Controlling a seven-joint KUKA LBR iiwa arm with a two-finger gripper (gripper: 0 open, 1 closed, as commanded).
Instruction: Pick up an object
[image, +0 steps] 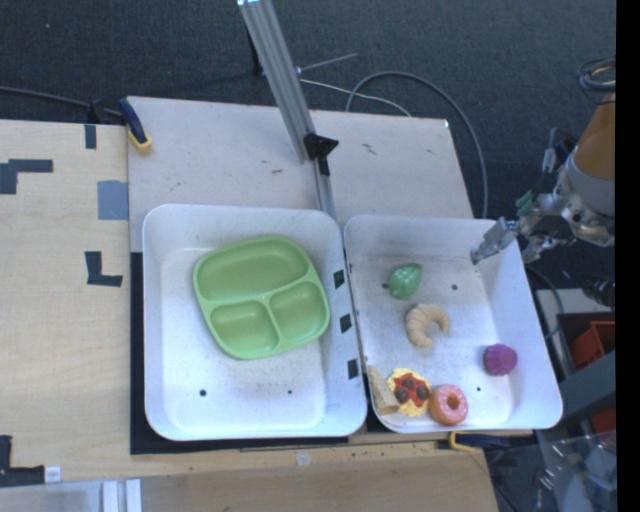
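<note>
Camera view, looking down at a slant on the desk (400, 160): two white bins side by side. The left bin (170, 300) carries a green divided plate (262, 295). The right bin (520, 300) carries the small things: a green lump (405, 281) up toward its middle, a tan croissant (428, 324) just below that, a purple ball (500, 358) near the right wall, a pink-iced doughnut (448, 404) and a slice of pizza (404, 390) touching or nearly touching along the bottom edge.

The gripper (497, 240) sits at the bin's upper right corner, over the rim, the arm coming in from the right of the frame. How far apart the fingers stand cannot be told from here; they read as a grey blur, and nothing is seen between them.

The relation that counts: every candidate lies below and to the left of the gripper in the frame. The green lump looks nearest, left and slightly down. The purple ball lies almost straight down the frame, hard by the wall, which I judge awkward. The croissant's long axis runs roughly up-down the frame, curved.
</note>
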